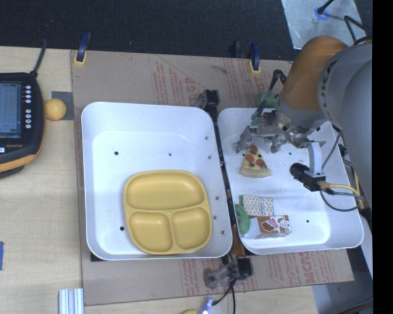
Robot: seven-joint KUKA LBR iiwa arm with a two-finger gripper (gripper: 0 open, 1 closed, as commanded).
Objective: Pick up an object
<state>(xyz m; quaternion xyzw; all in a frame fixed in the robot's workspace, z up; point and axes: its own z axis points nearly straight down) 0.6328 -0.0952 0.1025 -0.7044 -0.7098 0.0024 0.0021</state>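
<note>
gripper (pixel 261 138) over right bin (pixel 327 231), finger state unclear | pizza slice (pixel 254 163) at its 6 o'clock | wrist partly hidden by arm

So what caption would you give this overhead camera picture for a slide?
Robot gripper hovers by a toy pizza slice in the right bin; a yellow divided tray sits in the left bin.

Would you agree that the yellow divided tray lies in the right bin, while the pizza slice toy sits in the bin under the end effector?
Not quite: the yellow divided tray lies in the left bin, not the right, as the camera view shows. The pizza slice toy does sit in the right bin, just under the end effector.
</note>
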